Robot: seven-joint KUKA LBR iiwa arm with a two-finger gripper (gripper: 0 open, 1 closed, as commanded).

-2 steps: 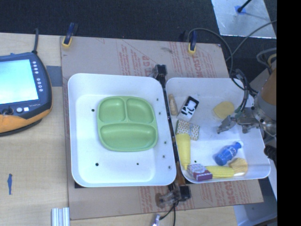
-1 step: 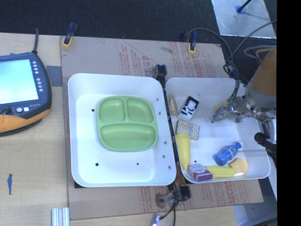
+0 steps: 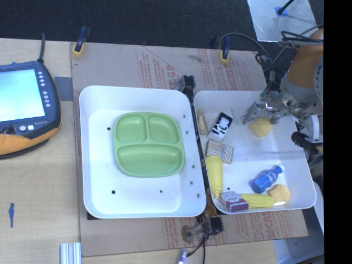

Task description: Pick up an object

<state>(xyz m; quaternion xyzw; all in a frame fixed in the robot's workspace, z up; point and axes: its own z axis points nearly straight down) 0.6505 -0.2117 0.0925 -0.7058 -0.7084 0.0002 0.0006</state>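
My gripper (image 3: 265,115) hangs over the far right part of the right bin (image 3: 300,153), with its fingers spread open. A round yellow lemon-like fruit (image 3: 260,128) lies just in front of and below the fingertips. I cannot tell whether the fingertips touch the fruit, and nothing is held between them. Also in this bin are a black-and-white box (image 3: 221,126), a blue bottle (image 3: 267,179), a corn cob (image 3: 280,192), a long yellow piece (image 3: 214,172) and a purple box (image 3: 234,202).
The left bin (image 3: 99,197) holds a green divided plate (image 3: 148,144). A tan stick (image 3: 202,122) and a patterned square (image 3: 220,150) lie near the right bin's left wall. A control tablet (image 3: 22,106) rests on the bench at far left. Cables run behind the arm (image 3: 303,70).
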